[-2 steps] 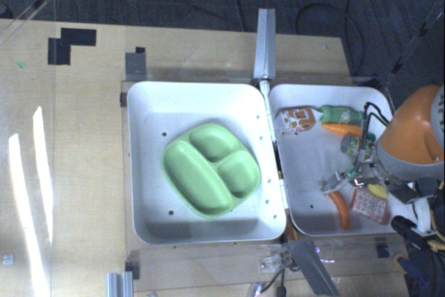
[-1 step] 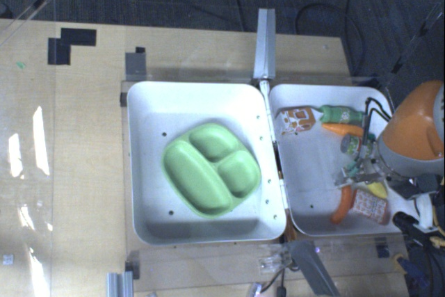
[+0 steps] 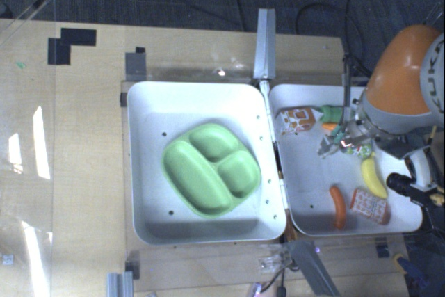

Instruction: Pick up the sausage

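Sausage point(image 3: 337, 206) lies untouched on right bin point(image 3: 306, 215) floor, well apart from my claw point(image 3: 339, 143). Claw state: cannot tell. Grasp not begun.

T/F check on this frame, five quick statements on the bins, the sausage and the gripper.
1. The sausage lies in the right bin. True.
2. The green divided plate sits in the right bin. False: it sits in the left bin.
3. The gripper holds the sausage. False: the sausage lies on the bin floor, apart from the gripper and nearer the front edge.
4. The banana lies in the same bin as the sausage. True.
5. The plate carries the sausage. False: its compartments show only green.
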Motion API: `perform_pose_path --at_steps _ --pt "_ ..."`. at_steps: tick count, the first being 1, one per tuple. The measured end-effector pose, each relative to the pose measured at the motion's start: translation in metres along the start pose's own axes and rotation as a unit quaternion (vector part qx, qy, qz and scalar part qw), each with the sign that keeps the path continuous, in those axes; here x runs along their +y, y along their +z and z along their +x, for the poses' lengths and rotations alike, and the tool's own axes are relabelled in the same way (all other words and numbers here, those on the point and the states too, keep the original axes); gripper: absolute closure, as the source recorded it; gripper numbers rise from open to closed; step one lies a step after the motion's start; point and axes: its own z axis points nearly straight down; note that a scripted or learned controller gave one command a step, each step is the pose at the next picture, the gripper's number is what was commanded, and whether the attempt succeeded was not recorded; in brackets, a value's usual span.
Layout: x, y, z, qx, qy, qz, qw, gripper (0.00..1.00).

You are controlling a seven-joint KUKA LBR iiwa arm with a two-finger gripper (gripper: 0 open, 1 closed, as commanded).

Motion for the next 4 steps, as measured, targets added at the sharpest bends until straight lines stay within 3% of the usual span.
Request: perform_pose_path --at_steps 1,2,3,4 --pt "0.021 -0.032 0.018 0.000 -0.059 0.001 0.9982 1.00" --pt "0.021 -0.032 0.018 0.000 -0.060 0.001 0.9982 0.00" --pt "0.023 -0.042 0.018 -0.001 -0.063 -0.002 0.9980 1.00" --pt "0.023 -0.042 0.019 -0.001 -0.063 -0.001 0.9980 0.00"
